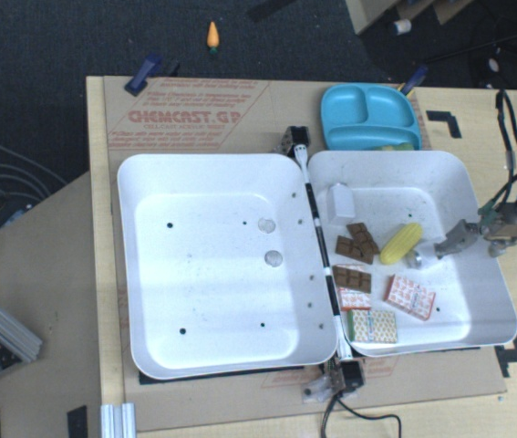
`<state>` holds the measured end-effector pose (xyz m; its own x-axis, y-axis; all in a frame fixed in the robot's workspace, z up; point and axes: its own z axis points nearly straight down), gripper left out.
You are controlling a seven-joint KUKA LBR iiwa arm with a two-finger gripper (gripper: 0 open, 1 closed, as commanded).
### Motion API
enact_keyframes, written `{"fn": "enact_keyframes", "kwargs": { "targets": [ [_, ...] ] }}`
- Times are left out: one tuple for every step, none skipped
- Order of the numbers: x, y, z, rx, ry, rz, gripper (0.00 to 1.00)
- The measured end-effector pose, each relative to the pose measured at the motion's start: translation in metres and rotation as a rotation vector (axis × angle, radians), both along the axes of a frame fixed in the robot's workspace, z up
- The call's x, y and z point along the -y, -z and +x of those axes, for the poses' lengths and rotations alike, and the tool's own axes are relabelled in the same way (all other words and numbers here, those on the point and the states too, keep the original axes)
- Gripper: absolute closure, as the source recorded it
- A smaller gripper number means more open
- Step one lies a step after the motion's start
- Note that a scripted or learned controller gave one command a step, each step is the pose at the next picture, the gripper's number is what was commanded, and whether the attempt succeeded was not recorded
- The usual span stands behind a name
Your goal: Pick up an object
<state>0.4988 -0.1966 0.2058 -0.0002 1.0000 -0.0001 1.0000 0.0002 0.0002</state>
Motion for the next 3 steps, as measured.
{"fn": "enact_keyframes", "kwargs": {
  "targets": [
    [-0.068,0.112,0.001,0.002,0.001,-0.002,0.00],
    [-0.090,0.120,0.075,0.004,0.000,0.000,0.00],
    [-0.090,0.109,0.075,0.005,-0.001,-0.001,1.00]
  ]
}}
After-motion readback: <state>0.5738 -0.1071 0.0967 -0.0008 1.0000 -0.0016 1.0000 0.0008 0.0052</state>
